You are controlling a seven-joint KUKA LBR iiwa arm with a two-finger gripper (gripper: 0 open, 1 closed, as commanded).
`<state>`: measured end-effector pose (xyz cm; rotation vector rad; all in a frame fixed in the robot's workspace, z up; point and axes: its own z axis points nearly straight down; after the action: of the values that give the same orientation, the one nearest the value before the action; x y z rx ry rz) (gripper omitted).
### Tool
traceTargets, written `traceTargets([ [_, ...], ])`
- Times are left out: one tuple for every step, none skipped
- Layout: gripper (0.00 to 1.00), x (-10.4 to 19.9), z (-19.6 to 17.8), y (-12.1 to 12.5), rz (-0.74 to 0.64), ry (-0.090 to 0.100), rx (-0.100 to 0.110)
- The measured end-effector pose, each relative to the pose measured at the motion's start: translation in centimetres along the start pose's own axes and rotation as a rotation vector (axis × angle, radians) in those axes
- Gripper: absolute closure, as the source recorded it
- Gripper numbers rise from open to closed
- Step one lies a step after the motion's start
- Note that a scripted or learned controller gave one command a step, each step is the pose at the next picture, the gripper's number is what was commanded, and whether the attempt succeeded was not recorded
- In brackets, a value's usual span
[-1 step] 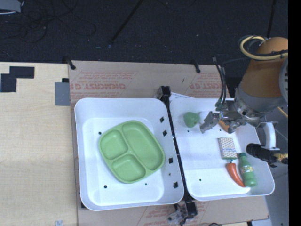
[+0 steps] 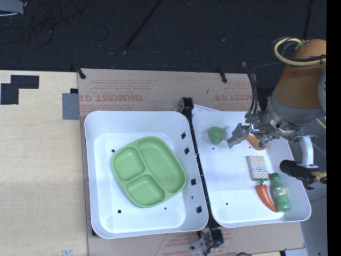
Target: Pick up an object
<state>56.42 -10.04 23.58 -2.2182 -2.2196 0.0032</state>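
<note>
Nearest you, along the front of the right bin (image 2: pixel 240 217), you have a green bottle (image 2: pixel 279 193) lying beside an orange carrot-shaped piece (image 2: pixel 265 195), the two touching or nearly so by the bin's right wall. Just behind them sits a small patterned box (image 2: pixel 257 167), flat on the bin floor and apart from the rest.

Look left and you see the left bin (image 2: pixel 101 217), which holds a green divided plate (image 2: pixel 148 170) with three compartments, lying slightly turned and roughly in the middle.

Farther back in the right bin, you find a green rounded object (image 2: pixel 217 135) close to the divider between the bins. The gripper (image 2: pixel 234 139) sits just to its right, low over the bin floor, with its fingers pointing toward that green object; you can see nothing between them, and how wide they stand cannot be told from this view. An orange object (image 2: pixel 257 141) shows partly beneath the wrist, mostly hidden by it.

Behind that, the grey arm (image 2: pixel 298 84) with its orange band rises at the right side.
</note>
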Motion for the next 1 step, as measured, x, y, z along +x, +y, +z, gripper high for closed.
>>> traceTargets([
  [0.0, 0.91, 6.14, 0.06, -0.001, 0.001, 0.006],
])
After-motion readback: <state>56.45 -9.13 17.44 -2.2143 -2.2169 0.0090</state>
